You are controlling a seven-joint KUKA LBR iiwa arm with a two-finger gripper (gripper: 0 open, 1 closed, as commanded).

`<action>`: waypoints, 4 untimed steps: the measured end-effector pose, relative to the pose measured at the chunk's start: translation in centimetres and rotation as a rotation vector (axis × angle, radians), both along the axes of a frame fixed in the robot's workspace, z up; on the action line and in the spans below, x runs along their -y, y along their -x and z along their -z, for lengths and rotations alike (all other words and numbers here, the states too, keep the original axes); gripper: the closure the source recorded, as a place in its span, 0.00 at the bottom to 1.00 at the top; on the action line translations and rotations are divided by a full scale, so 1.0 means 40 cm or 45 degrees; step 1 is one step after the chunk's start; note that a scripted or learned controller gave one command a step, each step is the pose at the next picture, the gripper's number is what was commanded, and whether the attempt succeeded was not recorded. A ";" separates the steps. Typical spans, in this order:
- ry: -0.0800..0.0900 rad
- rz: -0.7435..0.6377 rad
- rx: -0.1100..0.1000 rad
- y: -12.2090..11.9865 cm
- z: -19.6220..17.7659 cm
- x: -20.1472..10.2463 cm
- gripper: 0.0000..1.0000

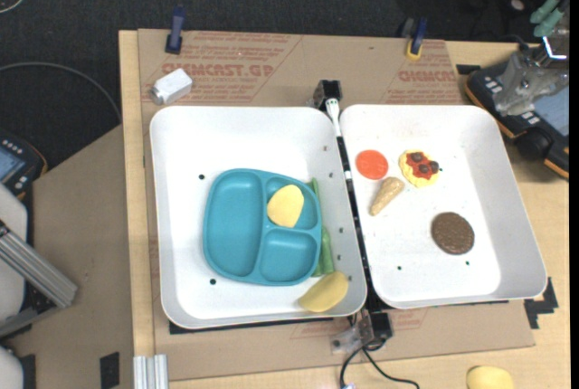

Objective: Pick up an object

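Two white bins fill the bench: the left bin [172, 197] holds a blue tray [240, 238], the right bin's [507, 224] near-right corner lies open; end effector [534, 75] state unclear.

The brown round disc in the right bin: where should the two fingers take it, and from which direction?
Come straight down on the brown disc. It lies flat on the floor of the right bin, so only its rim offers a grip: fingers on opposite edges, across its width. It sits apart from the cone-shaped piece, so there looks to be room on every side.
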State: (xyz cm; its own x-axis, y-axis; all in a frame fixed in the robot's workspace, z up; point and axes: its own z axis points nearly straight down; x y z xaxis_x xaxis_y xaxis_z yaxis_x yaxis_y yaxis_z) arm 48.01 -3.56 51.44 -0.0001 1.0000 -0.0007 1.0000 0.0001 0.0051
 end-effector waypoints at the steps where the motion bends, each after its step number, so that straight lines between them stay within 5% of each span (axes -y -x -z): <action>1: -0.001 0.001 -0.025 0.005 0.315 -0.033 1.00; 2: -0.003 -0.005 0.019 0.001 -0.074 -0.109 1.00; 3: -0.001 -0.001 0.002 0.000 -0.080 -0.107 1.00; 4: 0.000 0.000 -0.029 0.007 0.361 -0.170 1.00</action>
